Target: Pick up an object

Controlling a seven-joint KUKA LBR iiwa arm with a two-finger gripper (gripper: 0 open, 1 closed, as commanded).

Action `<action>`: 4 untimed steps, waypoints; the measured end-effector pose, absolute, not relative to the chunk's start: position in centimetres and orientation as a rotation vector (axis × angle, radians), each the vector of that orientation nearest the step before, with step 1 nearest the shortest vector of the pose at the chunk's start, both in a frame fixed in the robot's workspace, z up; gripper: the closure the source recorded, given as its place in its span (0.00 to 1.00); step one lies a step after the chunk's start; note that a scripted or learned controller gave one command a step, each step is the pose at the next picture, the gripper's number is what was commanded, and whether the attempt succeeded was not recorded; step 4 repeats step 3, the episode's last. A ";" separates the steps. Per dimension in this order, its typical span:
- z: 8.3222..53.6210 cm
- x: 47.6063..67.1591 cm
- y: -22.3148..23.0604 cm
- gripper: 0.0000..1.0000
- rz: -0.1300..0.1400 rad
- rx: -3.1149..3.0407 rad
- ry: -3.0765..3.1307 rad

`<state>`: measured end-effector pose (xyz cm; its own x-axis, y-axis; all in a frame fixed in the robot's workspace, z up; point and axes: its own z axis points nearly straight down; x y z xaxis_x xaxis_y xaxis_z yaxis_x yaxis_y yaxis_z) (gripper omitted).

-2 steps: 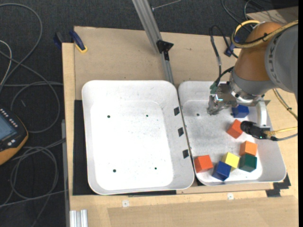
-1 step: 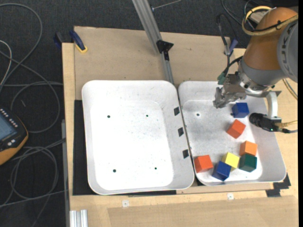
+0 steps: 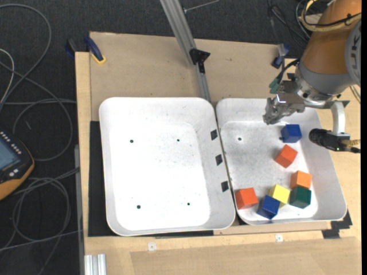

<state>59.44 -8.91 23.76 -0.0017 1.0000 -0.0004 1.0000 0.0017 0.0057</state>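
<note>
My grey arm with its orange band reaches in over the far right corner of the wooden desk (image 3: 172, 62), because every candidate for the pick lies in the right-hand shallow white plastic bin (image 3: 241, 153) and none in the left-hand shallow white plastic bin (image 3: 155, 165). The pincer (image 3: 274, 114) hangs over the far part of the right bin, near its far edge, placed there, I judge, for the nearest piece: the small blue cube (image 3: 291, 133) sits just beside it, toward the bin's right wall, apart from the others. A little nearer the front lies a tilted orange-red cube (image 3: 285, 156), alone on the bin floor. The rest huddle along the front edge of that bin: an orange cube (image 3: 246, 197) toward its front left, then a second blue cube (image 3: 268, 206), a yellow cube (image 3: 280, 193), a dark green cube (image 3: 300, 197) and another orange cube (image 3: 300, 179) behind the green one, these four touching or nearly so, which would make a clean grip harder there. From this slanted look down I cannot tell how far the pincer is parted, nor whether its tips touch the bin floor; nothing shows gripped in it, and the blue cube lies clear of it to the side. The pick is not yet made.
</note>
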 end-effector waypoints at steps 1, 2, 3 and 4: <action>23.9 59.1 -2.8 1.00 0.004 2.216 2.231; 25.1 57.8 2.6 1.00 0.004 2.215 2.232; 25.8 56.8 8.0 1.00 0.005 2.214 2.230; 25.8 56.8 8.0 1.00 0.005 2.214 2.230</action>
